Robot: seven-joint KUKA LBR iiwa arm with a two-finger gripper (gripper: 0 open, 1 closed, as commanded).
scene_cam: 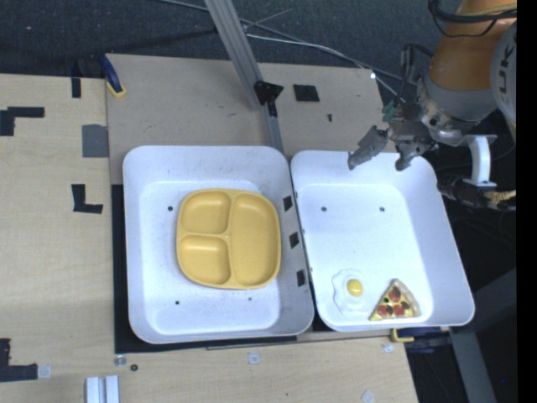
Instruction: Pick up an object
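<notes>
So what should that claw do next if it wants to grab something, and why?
Probably swing toward the near corner of the right bin. The claw hangs open with nothing between its fingers over that bin's far edge, while the toy fried egg and toy pizza slice lie together at the near end.

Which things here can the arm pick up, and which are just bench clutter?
Job: fried egg toy, pizza slice toy, yellow divided plate, open gripper.
Lying about: black tape marks, blue-yellow clamp, cables.

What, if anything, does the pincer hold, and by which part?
Nothing. The open pincer hangs over the right bin's far edge, away from the fried egg and pizza slice.
</notes>
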